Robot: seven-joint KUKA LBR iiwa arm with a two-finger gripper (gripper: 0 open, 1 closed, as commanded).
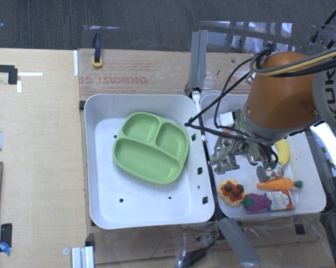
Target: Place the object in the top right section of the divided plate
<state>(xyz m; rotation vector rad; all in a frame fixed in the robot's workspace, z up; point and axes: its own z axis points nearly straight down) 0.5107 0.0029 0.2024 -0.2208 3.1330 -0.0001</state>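
Camera view: green divided plate (151, 147) sits in the left bin (101, 205), 3 sections, nothing in any of them. Right bin (316, 202) holds the toy food: pizza slice (231, 191), purple grapes (257, 202), carrot (277, 185), banana (282, 152) half under the arm. The task doesn't say which 1 is the object; all 4 lie in the right bin, well apart from the plate. Gripper (228, 159) hangs over the right bin's upper left, above the pizza slice. It's a tangle of metal and cable, so how wide it stands can't be told, and nothing is seen held.

Handling, my guess: all look like light hollow plastic, stiff, a bit slick. Carrot best taken across its middle, pizza slice by its edges, grapes lumpy but grabbable.

Hidden: the orange wrist (282, 94) covers the bin's top half, banana is cut off, and a flat item (280, 201) by the grapes is unclear.
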